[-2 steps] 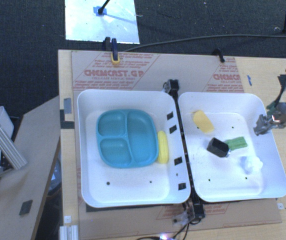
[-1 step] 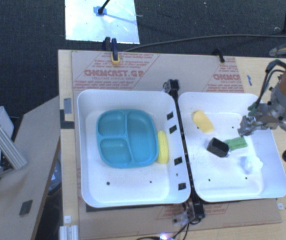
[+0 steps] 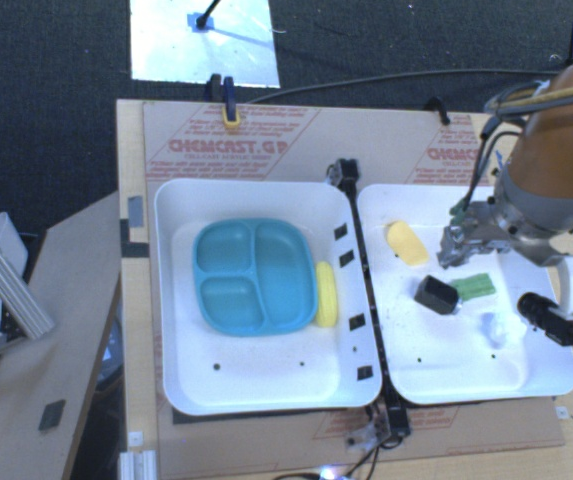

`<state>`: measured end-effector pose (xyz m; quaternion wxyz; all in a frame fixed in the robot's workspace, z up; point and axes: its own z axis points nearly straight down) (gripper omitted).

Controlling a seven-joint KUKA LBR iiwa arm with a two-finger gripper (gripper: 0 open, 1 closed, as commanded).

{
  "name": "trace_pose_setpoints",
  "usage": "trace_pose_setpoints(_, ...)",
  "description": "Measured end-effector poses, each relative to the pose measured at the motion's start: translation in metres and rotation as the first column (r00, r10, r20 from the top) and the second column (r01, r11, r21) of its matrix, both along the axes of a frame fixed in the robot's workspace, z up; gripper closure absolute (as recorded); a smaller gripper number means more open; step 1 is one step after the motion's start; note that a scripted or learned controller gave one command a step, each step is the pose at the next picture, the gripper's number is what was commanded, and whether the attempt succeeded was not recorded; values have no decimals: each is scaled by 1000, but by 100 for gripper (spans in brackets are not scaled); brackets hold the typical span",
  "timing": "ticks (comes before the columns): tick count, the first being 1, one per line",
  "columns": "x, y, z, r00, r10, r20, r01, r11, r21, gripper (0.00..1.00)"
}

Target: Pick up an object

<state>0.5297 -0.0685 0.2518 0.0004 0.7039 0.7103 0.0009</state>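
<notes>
Objects lie in both bins on the table: a blue tray (image 3: 249, 276) and a yellow piece (image 3: 326, 294) in the left bin (image 3: 191, 368); a yellow block (image 3: 406, 242), black block (image 3: 436, 295), green block (image 3: 473, 287) and white piece (image 3: 492, 328) in the right bin (image 3: 486, 383). The tool (image 3: 453, 250) hovers just above the green block, holding nothing visible; its opening cannot be told.

blue tray (image 3: 249, 275), yellow block (image 3: 406, 243), green piece (image 3: 474, 287), perhaps black lump (image 3: 436, 294).
</notes>
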Motion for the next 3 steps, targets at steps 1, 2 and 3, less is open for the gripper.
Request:
trace_pose_setpoints(1,11,60,2,1000,1,1,-1,1000,1,100)
trace_pose_setpoints(2,26,119,-3,1000,2,1,-2,1000,2,100)
trace_pose_setpoints(3,36,164,-8,1000,0,0,0,1000,1,100)
